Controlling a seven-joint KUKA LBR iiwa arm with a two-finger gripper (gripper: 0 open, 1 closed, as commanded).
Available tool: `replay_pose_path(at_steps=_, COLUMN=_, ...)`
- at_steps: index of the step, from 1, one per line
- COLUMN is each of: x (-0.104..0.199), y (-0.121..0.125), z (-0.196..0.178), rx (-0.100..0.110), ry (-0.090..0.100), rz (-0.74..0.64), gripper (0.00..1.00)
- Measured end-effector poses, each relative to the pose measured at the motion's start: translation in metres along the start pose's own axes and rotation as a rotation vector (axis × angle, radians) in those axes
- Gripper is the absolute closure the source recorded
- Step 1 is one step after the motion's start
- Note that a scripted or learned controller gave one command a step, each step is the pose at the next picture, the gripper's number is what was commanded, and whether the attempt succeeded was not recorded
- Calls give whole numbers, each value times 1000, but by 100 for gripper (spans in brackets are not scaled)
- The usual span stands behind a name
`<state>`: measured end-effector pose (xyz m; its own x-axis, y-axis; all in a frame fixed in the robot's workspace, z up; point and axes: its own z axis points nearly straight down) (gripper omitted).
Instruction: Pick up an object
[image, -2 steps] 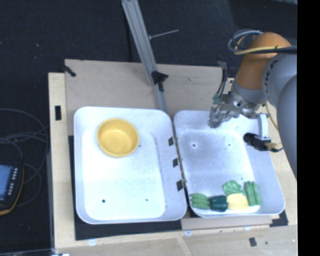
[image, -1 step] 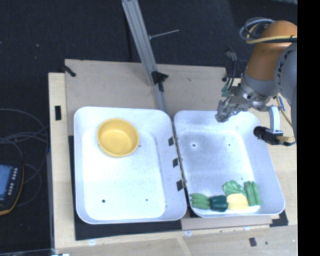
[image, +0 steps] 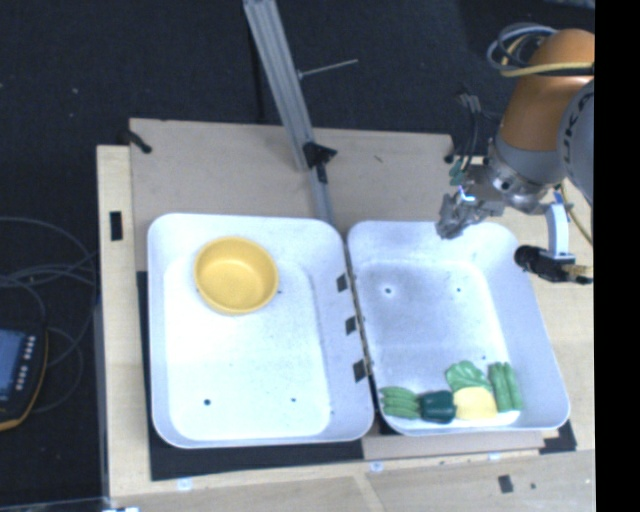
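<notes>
Logged one fixed overhead view, slanted, both bins in frame.

Noted gripper (image: 455, 218) over the far right corner of the right bin (image: 540, 330), hanging from the grey wrist with the orange band (image: 545, 85) above it. Cannot tell claw state from this angle: too small and dark against the bin wall. Saw nothing gripped in it.

Found the pickable items bunched along the near edge of the right bin, well apart from the gripper:
- light green piece (image: 400, 401), leftmost, lying flat
- dark green block (image: 436, 405), just beside it on the right, touching
- yellow block (image: 475, 403), next along, touching the dark green block
- leafy green piece (image: 463, 376), just behind the yellow block
- ribbed green piece (image: 503, 385), rightmost, lying against the bin's right wall

Cannot tell what each piece is meant to be at this size.

Found a yellow bowl (image: 236, 275) in the left bin (image: 160, 300), upright, in the far left part, apart from the walls.

Counted three dark clips (image: 350, 325) along the seam where the bins meet. Noted both bins seated side by side on the tan bench (image: 200, 150).

Noted a slanted metal rail (image: 285, 80) reaching down to the far end of the seam. Noted a black fitting (image: 545, 262) just outside the right bin's right rim, below the wrist.

Spotted a handheld controller (image: 15, 375) at the left edge with a bluish screen; could not read any writing on it. Made out no legible label or brand on bins, arm or items.
</notes>
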<state>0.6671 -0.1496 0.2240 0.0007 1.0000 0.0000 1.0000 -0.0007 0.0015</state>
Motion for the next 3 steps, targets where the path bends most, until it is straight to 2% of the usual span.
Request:
replay_pose_path(at_steps=1, x=52, y=-21, z=-10, rx=-1, ry=1, rz=-4, gripper=100)
replay_pose_path(at_steps=2, x=96, y=-50, z=-1, rx=1, ry=1, rz=-3, gripper=100)
replay_pose_path(at_steps=3, x=136, y=-77, z=-15, rx=-1, ry=1, rz=-4, gripper=100)
